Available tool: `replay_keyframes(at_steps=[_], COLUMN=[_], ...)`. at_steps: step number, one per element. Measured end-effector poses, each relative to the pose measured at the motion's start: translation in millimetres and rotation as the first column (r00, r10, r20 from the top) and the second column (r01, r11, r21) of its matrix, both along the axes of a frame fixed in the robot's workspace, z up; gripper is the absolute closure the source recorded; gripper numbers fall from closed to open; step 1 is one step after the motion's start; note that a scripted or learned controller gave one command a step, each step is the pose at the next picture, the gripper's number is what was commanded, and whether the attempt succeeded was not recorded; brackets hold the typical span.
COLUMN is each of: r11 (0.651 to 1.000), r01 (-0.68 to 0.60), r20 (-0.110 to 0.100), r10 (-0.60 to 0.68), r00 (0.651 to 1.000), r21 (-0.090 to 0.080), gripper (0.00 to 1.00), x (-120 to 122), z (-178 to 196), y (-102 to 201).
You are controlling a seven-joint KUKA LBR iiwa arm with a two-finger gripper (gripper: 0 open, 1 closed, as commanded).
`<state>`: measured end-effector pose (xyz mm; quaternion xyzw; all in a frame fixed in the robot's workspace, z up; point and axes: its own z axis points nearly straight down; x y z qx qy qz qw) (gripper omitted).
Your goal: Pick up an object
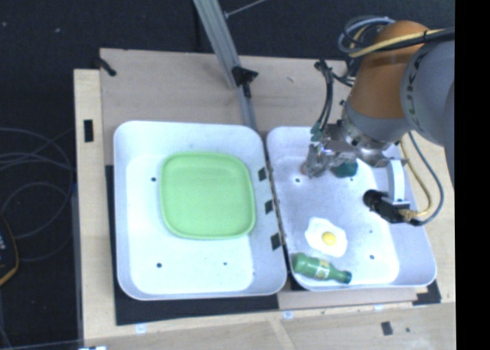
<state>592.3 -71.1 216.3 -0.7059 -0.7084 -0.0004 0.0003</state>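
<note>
The gripper (320, 158) is hanging low over the upper part of the right bin (409, 260), its metal fingers pointing down toward the bin floor; whether they are spread or closed cannot be made out, and nothing is showing between them. Just beside it a small teal piece (346, 166) is peeking out, too hidden to identify. The grey arm (429, 88) with its glossy orange band (383, 73) is reaching in from the right.

The right bin, smooth white plastic with rounded corners, is holding a toy fried egg (327, 237), flat and white with a round yellow yolk, and a green bottle (320, 267) lying on its side along the near wall, just below the egg. Both are lying well apart from the gripper.

The left bin (138, 268) is holding a pale green, rounded-square plate (207, 194), lying flat near its centre.
</note>
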Motion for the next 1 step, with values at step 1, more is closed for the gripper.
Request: replay_keyframes(at_steps=[1], r11=[1.0], r01=[-0.001], r20=[0.001], r10=[0.001], r00=[1.0], r21=[0.0], gripper=[1.0], x=[7.7], z=[7.5], y=[59.8])
